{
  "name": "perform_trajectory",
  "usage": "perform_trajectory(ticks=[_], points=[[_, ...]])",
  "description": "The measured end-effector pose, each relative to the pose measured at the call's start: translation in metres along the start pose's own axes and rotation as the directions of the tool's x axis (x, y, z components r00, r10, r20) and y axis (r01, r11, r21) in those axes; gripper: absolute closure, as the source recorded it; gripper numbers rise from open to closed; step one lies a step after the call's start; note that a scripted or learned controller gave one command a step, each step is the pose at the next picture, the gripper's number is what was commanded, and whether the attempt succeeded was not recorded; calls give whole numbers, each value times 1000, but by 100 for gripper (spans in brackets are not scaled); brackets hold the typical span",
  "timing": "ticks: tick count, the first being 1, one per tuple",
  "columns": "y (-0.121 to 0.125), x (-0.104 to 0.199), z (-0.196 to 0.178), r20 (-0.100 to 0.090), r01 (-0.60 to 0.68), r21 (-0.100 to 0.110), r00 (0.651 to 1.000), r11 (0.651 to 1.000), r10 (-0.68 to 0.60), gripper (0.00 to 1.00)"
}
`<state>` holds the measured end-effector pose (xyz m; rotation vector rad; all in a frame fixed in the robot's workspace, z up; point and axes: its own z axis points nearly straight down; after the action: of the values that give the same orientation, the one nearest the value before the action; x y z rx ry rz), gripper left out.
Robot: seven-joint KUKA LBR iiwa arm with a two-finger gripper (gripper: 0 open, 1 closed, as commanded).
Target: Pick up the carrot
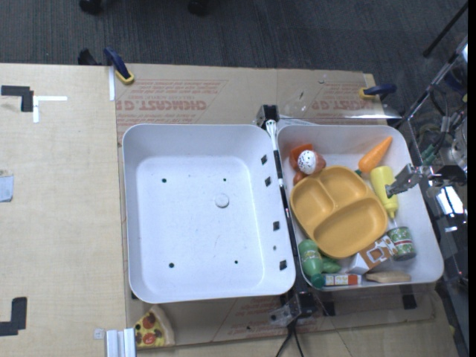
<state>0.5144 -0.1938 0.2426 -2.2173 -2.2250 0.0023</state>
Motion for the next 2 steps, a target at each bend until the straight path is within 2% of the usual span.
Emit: perform_trajectory(ticks=[1,2], points=[[58,-17,149,-15,-114,-6,993,993,114,0],[127,-19,109,2,8,-4,1000,1000,-8,0]])
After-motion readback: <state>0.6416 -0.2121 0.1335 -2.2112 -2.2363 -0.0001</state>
